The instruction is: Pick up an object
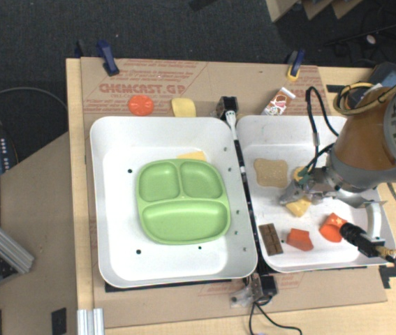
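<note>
In the right bin, my gripper hangs low over the middle, just above a pale yellow wedge. A tan toast-like slab lies to its left. Along the bin's front lie a brown bar, a red block and an orange piece. The grey arm with its orange band hides the bin's right part.
The left bin bears a green divided plate with a yellow piece behind it. On the board behind the bins lie an orange disc, a yellow lump and a small wrapped snack. Cables trail by the arm.
</note>
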Action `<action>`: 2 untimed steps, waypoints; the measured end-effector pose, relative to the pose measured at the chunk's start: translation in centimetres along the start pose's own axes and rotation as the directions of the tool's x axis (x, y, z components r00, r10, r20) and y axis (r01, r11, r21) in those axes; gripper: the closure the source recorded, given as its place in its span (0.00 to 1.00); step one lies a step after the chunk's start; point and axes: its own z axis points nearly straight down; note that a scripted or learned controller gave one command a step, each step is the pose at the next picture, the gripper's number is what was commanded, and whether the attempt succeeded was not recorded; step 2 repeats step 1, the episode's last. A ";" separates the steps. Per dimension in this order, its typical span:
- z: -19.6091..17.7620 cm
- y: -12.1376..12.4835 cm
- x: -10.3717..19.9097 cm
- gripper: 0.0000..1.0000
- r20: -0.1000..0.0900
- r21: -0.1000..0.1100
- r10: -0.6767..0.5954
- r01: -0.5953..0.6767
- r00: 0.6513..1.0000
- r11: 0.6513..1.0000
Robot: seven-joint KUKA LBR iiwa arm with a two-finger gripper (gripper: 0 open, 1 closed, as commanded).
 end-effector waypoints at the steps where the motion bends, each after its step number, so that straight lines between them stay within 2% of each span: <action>1: -11.5 4.0 12.9 1.00 -0.005 -0.015 -0.017 0.017 1.000 1.000; 2: -11.5 4.0 12.9 1.00 -0.005 -0.015 -0.017 0.017 1.000 1.000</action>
